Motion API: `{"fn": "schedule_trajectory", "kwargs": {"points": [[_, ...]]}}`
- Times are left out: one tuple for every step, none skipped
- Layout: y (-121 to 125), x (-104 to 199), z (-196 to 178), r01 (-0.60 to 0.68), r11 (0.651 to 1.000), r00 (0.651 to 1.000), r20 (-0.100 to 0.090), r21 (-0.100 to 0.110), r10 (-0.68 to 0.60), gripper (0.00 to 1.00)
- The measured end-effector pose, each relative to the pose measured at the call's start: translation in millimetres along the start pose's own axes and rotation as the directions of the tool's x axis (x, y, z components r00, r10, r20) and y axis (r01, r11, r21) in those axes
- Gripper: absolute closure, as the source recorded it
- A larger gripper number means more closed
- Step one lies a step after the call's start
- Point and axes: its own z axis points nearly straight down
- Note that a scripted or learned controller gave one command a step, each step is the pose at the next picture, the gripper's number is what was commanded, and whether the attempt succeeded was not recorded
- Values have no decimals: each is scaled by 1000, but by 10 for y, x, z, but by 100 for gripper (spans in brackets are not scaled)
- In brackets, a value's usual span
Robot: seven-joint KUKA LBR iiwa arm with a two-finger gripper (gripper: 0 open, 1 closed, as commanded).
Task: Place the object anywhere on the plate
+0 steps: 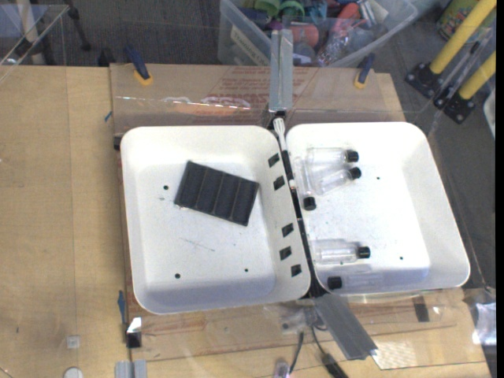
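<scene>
Wooden bench (55,211) under two shallow white bins, side by side, touching along the middle seam. Clutter of coloured toys in a clear tub (315,10) behind, well apart from the work.

Left bin (142,282): one dark ribbed rectangular slab (216,193), lying flat, long axis slanting from upper left to lower right. Taken as the plate (judgement; nothing else in either bin would serve as one).

Right bin (441,242): three clear vials with black caps, all on their sides. Upper vial (329,159) and second vial (332,179) just beside each other, possibly touching; too glassy to tell. Lower vial (337,252) apart from that pair, nearer the front wall. Loose black cap-like piece (309,203) close to the seam, another (335,283) by the front rim. Which of these counts as the object: cannot tell; a vial judged most likely.

Gripper state: cannot tell from this view.

Relation that matters: every vial lies to the right of the slab, across the seam, with long axis roughly left-to-right and cap end pointing right, toward the side the arm reaches in from. Right bin therefore nearer to the arm. Likely need: closing across the vial's short width, lifting, then carrying left over the seam. Pick not yet begun. Risk judged: clear round glass prone to rolling or slipping.
</scene>
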Motion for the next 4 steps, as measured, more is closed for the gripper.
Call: {"fn": "schedule_trajectory", "kwargs": {"points": [[11,-12,-117,0,1000,1000,7,-3,0,100],[12,-11,-116,0,1000,1000,7,-3,0,0],[25,-22,-233,0,1000,1000,15,-7,0,100],[25,-22,-233,0,1000,1000,15,-7,0,0]]}}
